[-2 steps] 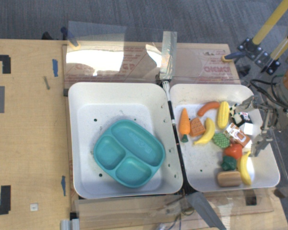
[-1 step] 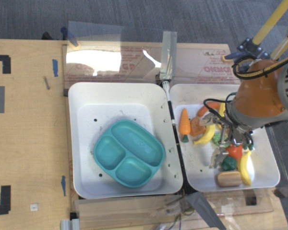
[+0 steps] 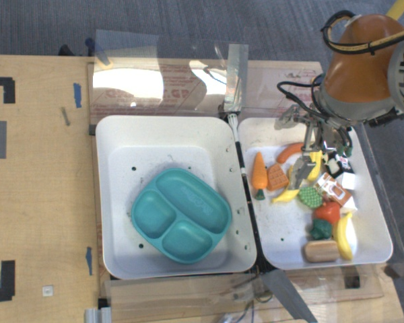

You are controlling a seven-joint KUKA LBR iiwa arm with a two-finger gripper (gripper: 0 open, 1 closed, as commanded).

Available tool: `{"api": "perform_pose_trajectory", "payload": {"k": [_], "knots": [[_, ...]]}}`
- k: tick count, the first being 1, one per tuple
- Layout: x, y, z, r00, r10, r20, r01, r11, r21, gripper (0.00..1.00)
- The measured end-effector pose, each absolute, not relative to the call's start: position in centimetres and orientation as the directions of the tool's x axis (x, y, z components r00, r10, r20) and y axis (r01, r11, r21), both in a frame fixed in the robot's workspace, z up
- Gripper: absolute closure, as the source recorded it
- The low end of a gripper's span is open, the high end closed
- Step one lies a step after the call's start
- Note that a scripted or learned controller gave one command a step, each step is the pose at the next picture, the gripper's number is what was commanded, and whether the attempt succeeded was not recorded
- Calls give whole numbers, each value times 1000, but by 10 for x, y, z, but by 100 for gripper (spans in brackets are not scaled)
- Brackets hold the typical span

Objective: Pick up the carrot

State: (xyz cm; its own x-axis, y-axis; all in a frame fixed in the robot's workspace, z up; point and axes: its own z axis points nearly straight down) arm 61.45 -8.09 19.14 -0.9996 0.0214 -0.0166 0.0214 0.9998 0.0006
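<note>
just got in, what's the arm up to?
The arm's end effector is down in the right bin, over the toy food pile near its back. The carrot lies at that bin's left edge, off to the side of the end effector and not picked up. A teal tray sits in the left bin.

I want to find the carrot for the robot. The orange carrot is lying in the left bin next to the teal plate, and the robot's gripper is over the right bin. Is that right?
Not quite. The camera view shows the carrot in the right bin, by its left wall, among the other toy food. The teal plate sits in the left bin. The gripper is over the right bin, as you said.
</note>
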Motion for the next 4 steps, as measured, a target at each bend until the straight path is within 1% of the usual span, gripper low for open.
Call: {"api": "perform_pose_trajectory", "payload": {"k": [1, 2, 3, 4], "knots": [[617, -96, 86, -1000, 6, -7, 6, 1000, 0, 0], [570, -93, 85, -976, 216, -2, 216, 976, 1, 0], [629, -92, 86, -957, 291, -3, 291, 957, 1, 0], [591, -92, 85, -792, 611, 1, 611, 792, 0, 0]]}}
